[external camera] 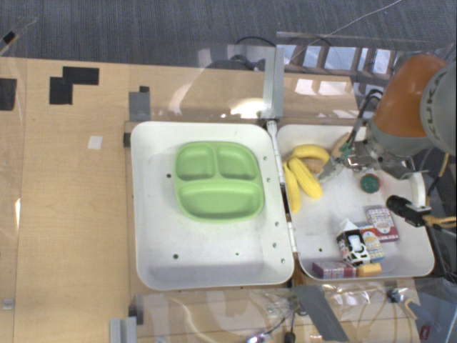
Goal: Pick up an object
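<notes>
In the right bin [311, 224] a bunch of yellow bananas [303, 176] lies at the back left, against the wall shared with the left bin. My gripper [334, 166] hangs low over the bin's back, its tip right beside the bananas' right edge; nothing shows held in it. A small green round thing [369, 184] rests just right of the gripper. Toward the front lie a small black-and-white carton [351, 244], a red-and-white box [381, 223] and a flat pink box [329, 270] with an orange piece [369, 269] beside it.
The left bin [153, 263] holds a green divided plate [218, 181] near its middle. The grey arm with its orange band [407, 98] comes in over the right bin's back right corner. A metal post [272, 84] stands behind the two bins.
</notes>
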### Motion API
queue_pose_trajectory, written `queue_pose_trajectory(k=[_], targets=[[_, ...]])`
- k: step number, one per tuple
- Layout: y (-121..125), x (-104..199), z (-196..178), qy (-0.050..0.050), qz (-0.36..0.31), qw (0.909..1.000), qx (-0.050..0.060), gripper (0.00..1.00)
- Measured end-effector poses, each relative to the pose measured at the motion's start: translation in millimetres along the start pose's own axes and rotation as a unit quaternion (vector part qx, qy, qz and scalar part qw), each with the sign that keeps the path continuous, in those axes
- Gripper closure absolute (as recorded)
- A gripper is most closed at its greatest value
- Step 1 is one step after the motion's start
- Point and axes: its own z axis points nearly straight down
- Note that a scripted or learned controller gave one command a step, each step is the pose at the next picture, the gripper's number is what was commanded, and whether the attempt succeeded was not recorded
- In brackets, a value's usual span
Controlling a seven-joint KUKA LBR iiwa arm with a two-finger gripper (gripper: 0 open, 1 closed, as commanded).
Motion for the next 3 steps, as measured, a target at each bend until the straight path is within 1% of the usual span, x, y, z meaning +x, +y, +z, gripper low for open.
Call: queue_pose_trajectory(k=[1, 2, 3], targets=[[63.9, -24.0, 47.5, 0.003, 0.019, 0.9997, 0.012, 0.0], [63.8, -21.8, 37.6, 0.005, 0.017, 0.9997, 0.015, 1.0], [78.6, 35.7, -52.7, 0.0, 0.023, 0.9997, -0.003, 1.0]])
